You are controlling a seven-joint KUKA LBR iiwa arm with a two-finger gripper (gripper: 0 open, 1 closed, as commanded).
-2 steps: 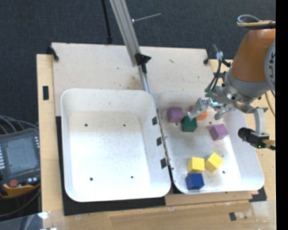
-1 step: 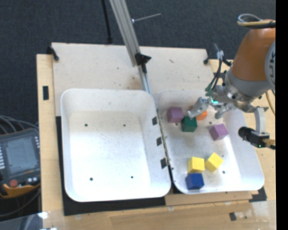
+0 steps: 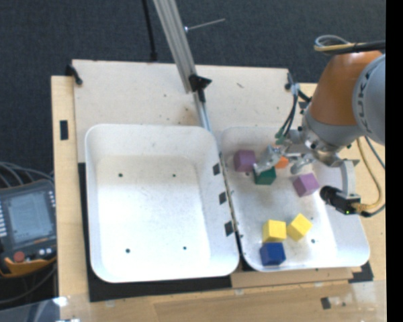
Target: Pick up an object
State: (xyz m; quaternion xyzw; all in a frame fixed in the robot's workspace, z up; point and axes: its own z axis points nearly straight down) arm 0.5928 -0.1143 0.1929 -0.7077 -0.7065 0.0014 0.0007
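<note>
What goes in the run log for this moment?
tool over right white bin | at green block | grasp unconfirmed | two purple, two yellow, one blue block loose

1. Single fixed camera, mounted above the bench (image 3: 67,180), looking down at a slant.
2. Distance moderate: both white bins fit in frame, left bin (image 3: 158,203) well left of the gripper (image 3: 282,158), right bin (image 3: 346,243) under it.
3. Arm (image 3: 346,96) enters from frame right.
4. Dark floor visible beyond the bench, far side of the gripper.
</note>
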